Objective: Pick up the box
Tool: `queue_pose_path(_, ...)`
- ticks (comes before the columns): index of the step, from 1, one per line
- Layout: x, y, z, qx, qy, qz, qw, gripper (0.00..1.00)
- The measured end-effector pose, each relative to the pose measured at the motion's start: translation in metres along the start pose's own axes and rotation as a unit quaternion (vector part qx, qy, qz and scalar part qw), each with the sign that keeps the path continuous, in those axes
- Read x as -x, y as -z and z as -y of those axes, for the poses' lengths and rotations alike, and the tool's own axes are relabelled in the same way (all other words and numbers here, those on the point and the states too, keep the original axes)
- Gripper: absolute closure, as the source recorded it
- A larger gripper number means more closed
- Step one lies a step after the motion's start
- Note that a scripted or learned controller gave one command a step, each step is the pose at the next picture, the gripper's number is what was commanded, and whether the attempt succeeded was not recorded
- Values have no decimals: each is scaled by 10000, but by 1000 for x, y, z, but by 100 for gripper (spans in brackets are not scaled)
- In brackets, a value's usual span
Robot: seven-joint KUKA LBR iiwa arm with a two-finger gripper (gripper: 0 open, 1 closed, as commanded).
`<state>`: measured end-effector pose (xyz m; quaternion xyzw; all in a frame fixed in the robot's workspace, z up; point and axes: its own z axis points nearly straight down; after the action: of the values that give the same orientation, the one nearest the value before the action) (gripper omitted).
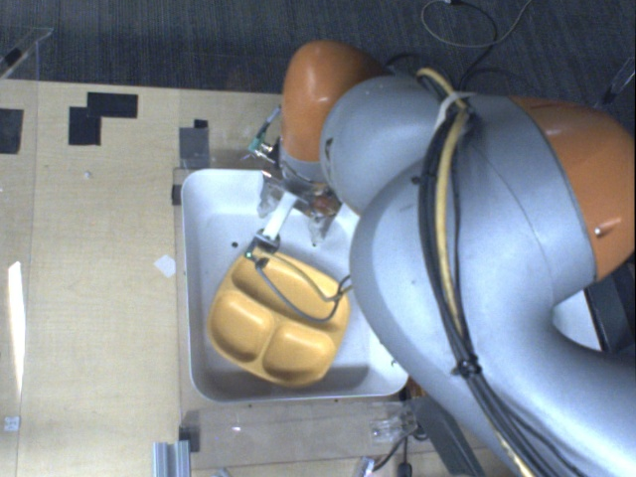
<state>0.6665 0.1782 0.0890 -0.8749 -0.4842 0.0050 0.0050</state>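
Note:
A large yellow, rounded, lumpy object (273, 331) lies in the white bin (204, 266) and fills most of its near half. A thin dark cable loops across its top. My gripper (294, 212) hangs over the far part of the bin, just beyond the yellow object's far edge. Its two fingers (269, 199) stand apart and it is open, with no object held between them. A pale narrow strip (272, 225) slants down from the gripper to the yellow object's top left. The grey arm hides the bin's right side.
The arm's bulky grey links (467, 296) and orange band (318, 92) cover the right half of the view. Wooden bench (89, 266) with black markers (99, 115) lies left of the bin. A metal bracket (195, 145) stands at the bin's far left corner.

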Motion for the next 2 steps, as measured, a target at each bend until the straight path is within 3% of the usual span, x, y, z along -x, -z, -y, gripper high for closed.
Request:
queue_pose_path(1,43,-1,-26,-23,-12,-26,10000,0)
queue_pose_path(2,8,0,-6,7,-194,39,9998,0)
